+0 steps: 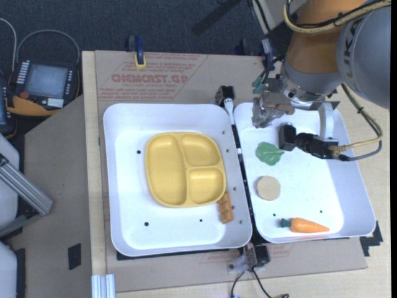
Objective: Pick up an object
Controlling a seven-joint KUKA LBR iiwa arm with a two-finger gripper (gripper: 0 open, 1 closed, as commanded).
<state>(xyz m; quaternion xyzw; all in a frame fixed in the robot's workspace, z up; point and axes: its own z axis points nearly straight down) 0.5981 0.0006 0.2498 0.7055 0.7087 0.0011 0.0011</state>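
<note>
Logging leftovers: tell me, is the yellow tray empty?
Empty. All three compartments of the tray show bare yellow; the brown snack lies beside it.

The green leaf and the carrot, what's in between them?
A round tan cookie lies between the leaf and the carrot in the right bin, seen in the camera view. It touches neither.

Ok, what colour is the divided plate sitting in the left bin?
Pale yellow: the three-compartment plastic plate shows best in the camera view, inside the left white bin.
</note>
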